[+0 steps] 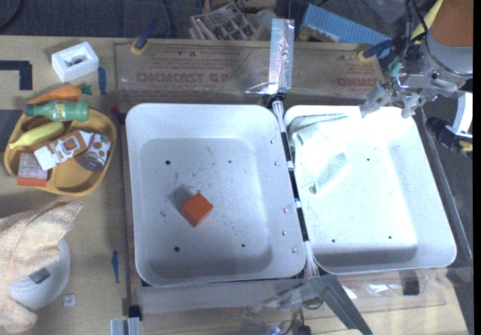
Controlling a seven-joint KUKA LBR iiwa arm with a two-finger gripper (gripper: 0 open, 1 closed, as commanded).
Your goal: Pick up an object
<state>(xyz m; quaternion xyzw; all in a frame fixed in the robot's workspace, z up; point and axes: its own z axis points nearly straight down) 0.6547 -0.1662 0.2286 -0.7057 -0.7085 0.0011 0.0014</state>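
The orange block (198, 209) sits near the middle of the left bin (143, 127), small, stiff and likely light, best pinched across two flat sides, while the gripper (391, 101), fingers apart, hangs well beyond that bin.

Both white bins, the left bin (150, 131) and the right bin (421, 243), look like smooth, faintly glossy plastic, the orange block (198, 209) looks matt, the table (45, 48) shows pale bare wood, and the cloth (30, 239) at 8 o'clock looks soft and nubbly.
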